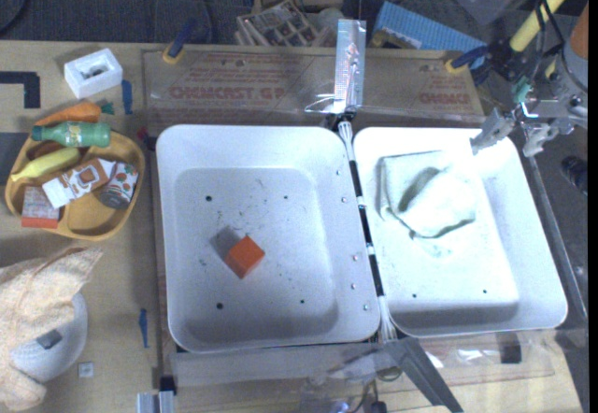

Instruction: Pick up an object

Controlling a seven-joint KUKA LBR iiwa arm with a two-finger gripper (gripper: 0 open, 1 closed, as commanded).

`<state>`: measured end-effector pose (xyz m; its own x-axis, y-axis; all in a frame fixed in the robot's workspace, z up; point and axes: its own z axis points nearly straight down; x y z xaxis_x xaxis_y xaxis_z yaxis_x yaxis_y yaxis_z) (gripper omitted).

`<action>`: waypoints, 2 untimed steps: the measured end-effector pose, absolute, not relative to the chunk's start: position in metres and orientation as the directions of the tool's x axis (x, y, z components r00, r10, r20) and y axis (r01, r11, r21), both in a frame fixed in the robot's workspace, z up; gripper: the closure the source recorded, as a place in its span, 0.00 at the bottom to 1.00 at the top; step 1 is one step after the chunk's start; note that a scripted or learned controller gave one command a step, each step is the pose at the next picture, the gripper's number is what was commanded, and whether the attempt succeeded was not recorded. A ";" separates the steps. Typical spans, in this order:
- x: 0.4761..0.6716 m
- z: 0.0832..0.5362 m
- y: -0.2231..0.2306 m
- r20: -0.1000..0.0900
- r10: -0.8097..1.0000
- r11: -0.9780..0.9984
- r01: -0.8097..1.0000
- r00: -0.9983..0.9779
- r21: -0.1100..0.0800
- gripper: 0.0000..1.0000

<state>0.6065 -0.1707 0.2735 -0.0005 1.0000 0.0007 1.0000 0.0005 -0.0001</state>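
Wooden surface [93, 304] carrying two shallow white bins side by side, seen from above at a slant; cables and boxes crowd the floor behind it. I see my gripper [512, 133] at the far right corner of the right bin [523, 299], its pale fingers hanging over the rim; whether they stand wide or narrow I cannot tell, and I see nothing between them. Just left of the gripper and slightly nearer the camera, a crumpled pale cloth [432, 196] with greenish edges lies on the right bin's floor, apart from the gripper. Far to the gripper's left, and nearer the camera, an orange block [247, 256] rests on the floor of the left bin [187, 159], with a small grey piece [225, 240] touching its far-left side. Farther left still, beyond the bins, a yellow bowl [98, 226] holds toy food and a green bottle [77, 134].
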 end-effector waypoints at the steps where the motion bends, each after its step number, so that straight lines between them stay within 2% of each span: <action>1: 0.632 0.112 -0.172 0.000 0.970 0.244 0.970 -0.244 0.001 0.00; 2: 0.638 0.148 -0.224 -0.003 0.999 -0.038 0.999 0.038 0.006 0.00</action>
